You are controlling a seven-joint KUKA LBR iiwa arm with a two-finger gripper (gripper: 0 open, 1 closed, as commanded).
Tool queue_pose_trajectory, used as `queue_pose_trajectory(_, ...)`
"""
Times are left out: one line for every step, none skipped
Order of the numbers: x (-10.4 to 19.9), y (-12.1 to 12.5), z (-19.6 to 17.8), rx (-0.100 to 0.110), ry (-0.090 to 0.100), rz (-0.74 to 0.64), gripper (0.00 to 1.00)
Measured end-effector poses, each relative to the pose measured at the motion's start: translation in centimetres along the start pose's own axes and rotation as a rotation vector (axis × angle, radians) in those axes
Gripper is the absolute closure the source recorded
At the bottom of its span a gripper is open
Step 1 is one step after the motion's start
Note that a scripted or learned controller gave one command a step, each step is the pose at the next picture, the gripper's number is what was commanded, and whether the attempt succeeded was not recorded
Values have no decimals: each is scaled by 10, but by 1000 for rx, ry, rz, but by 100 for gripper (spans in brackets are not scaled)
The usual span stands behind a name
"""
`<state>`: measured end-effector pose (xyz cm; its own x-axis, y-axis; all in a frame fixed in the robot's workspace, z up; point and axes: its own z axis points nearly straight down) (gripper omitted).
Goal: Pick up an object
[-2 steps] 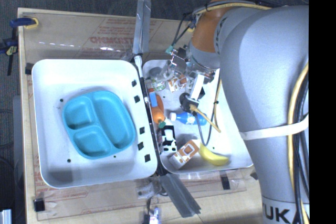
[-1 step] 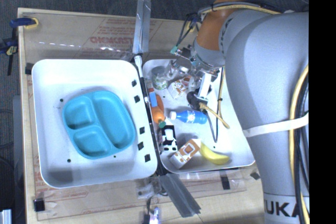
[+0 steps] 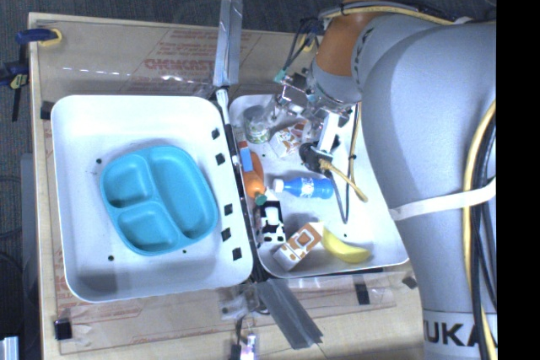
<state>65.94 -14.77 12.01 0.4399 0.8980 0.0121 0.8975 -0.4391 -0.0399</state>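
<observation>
While the grey two-finger gripper (image 3: 291, 110) is hovering over the right shallow white bin (image 3: 381, 247), you're seeing cluttered objs; finger state: can't tell.

This looks like a robotics lab: a KUKA arm (image 3: 422, 139) reaches over two white bins (image 3: 76, 181) fixed on a clamped bench board (image 3: 126, 46), with cables beside the arm.

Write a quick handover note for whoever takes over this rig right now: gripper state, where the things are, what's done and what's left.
Gripper: low over the far end of the right bin, above a clear cup; nothing seen held.
Right bin: blue bottle, banana, carrot, small box.
Left bin: blue divided tray.
Done: no pick visible.
Left: grasp and lift one object.
</observation>
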Motion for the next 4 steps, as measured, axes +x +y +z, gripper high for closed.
queue_pose_trajectory(-40,28,6,-75,-5,24,0)
queue_pose_trajectory(-4,1,29,-36,-15,-121,0)
queue_pose_trajectory(-6,1,20,-35,-20,-125,100)
queue_pose_trajectory(36,-27,-79,-35,-15,-130,100)
